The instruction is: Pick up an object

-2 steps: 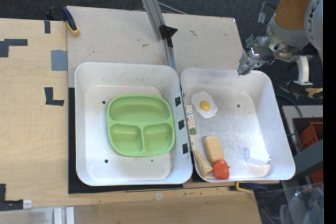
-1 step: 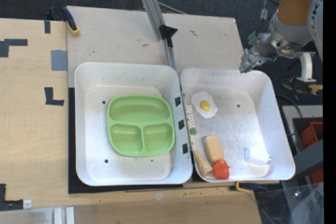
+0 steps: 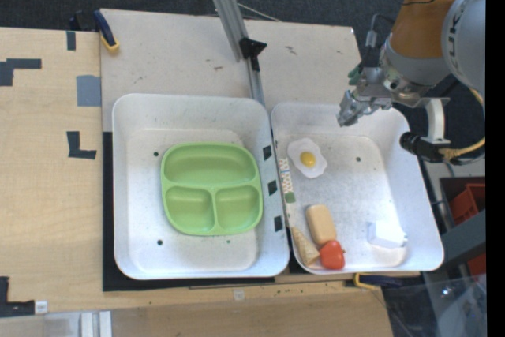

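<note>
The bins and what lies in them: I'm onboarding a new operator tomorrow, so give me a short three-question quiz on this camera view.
1. True or false: the green divided plate lies in the left bin.
2. Which item lies nearest the gripper? A) toy fried egg B) red tomato C) bread piece
3. Fill in: the tomato sits in the right bin's ____ corner, on the side next to the left bin.

Key: 1 true; 2 A; 3 near (bottom edge of the view).
</note>
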`<action>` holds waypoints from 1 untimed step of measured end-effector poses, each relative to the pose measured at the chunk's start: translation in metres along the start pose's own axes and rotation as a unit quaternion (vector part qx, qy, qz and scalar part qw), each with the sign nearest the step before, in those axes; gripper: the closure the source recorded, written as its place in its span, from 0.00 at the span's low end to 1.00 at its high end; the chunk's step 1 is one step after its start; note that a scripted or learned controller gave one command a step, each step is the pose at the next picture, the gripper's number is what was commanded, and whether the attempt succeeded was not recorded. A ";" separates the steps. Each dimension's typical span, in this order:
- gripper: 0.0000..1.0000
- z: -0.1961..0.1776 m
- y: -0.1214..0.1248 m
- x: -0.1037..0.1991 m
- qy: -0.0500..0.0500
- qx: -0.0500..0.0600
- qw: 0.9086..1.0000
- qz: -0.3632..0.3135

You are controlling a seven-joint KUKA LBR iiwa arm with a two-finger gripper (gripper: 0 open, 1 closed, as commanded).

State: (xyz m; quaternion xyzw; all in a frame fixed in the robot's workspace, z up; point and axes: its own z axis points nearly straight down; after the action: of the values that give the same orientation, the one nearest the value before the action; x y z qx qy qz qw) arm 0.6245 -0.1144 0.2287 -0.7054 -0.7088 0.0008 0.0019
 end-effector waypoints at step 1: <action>1.00 0.008 -0.020 0.058 0.000 0.000 1.000 -0.001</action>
State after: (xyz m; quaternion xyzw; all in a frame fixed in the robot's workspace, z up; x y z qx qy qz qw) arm 0.6047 -0.0569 0.2211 -0.7047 -0.7095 0.0007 0.0023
